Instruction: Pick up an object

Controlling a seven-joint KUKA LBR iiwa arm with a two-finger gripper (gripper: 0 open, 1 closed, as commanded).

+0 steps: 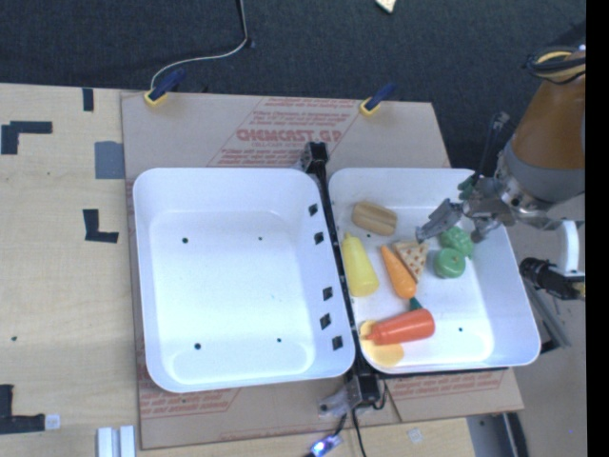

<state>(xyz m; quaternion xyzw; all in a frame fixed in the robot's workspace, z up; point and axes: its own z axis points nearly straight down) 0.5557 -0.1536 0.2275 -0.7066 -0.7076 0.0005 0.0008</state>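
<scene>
Near rim of right bin (514,355): red pepper (404,327), long axis 3–9, overlapping a yellow piece (383,353). Mid-bin: carrot (400,269), yellow cob (360,265), cracker wedge (412,254). Gripper (447,219) sits low at bin's 2 o'clock, fingers spread, pinching nothing. Green toy (451,253) lies just at its 5 o'clock, the nearest target. Wrist partly cut off; green toy's shape unclear.

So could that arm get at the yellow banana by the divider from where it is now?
Probably yes. The banana lies uncovered in the right bin, with the tool hovering in that same bin. Only the carrot lies close beside it, which might crowd a grab.
</scene>
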